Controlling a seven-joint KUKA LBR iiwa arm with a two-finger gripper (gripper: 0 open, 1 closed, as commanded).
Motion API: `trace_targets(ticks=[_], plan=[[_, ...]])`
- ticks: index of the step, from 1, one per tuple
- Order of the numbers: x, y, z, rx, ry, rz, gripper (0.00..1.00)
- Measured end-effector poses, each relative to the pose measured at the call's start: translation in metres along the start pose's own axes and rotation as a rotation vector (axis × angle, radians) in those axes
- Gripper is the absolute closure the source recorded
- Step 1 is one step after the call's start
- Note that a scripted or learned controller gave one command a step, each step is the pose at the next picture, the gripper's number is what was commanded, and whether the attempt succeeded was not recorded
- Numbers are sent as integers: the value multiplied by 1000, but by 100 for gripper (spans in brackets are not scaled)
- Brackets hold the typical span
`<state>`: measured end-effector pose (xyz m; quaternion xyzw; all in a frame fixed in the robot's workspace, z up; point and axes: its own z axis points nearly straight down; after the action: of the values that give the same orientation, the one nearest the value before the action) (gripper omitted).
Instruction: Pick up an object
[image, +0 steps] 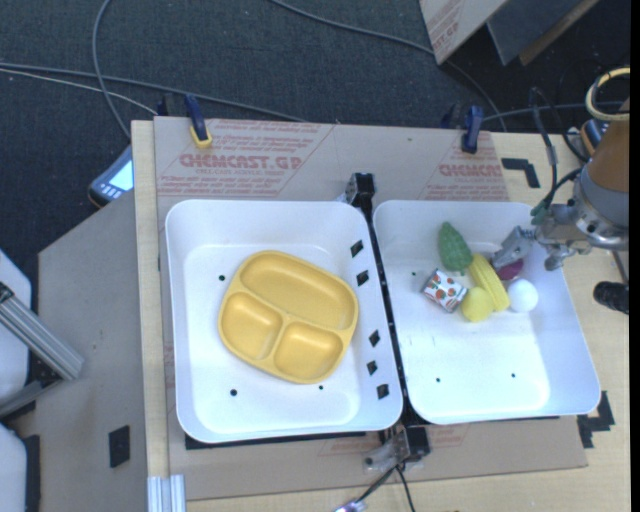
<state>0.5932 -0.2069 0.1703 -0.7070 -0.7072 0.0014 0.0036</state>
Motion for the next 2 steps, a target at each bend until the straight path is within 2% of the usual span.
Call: trace_targets(ticks=[1,2], plan=[[-3,-7,45,-1,-1,1,0],[-3,-4,30,-9,-3,0,100]])
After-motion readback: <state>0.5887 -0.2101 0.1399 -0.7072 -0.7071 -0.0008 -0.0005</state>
